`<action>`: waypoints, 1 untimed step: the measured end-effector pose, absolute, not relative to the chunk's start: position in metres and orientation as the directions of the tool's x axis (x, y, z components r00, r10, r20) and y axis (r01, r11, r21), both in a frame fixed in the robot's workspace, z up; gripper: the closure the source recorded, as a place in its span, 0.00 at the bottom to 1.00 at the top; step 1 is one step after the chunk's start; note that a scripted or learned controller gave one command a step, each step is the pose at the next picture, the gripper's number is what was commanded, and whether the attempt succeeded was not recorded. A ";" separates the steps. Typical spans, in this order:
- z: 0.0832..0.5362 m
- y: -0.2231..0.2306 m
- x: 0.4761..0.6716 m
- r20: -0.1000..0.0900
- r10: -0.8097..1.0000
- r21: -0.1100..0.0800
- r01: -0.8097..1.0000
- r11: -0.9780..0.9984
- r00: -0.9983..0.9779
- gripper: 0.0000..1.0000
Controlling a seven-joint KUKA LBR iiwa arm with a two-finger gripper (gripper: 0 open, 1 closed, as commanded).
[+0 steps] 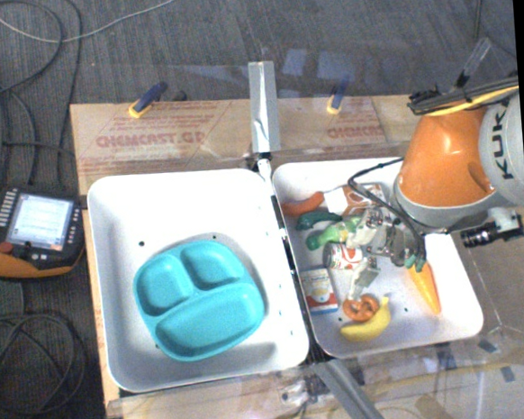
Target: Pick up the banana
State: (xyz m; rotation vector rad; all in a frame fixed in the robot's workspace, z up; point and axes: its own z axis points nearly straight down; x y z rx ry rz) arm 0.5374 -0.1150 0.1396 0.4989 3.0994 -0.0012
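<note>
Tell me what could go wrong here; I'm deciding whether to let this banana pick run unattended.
The banana lies touching an orange pretzel-like toy, so a grab may catch that instead. It also sits near the right bin's front wall, which could block the gripper. A carrot and small carton crowd the approach.

At the right of the frame the arm (pixel 475 165) shows a rounded orange band, glossy, beside a pale grey shell bearing dark letters "KU". Thin black cables loop from the wrist to the small grey-and-black gripper (pixel 372 268) at centre right.
</note>
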 end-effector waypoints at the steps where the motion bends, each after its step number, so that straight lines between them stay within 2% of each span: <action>1: 0.184 -0.090 0.514 -0.001 0.205 0.000 0.205 0.979 -0.979 0.00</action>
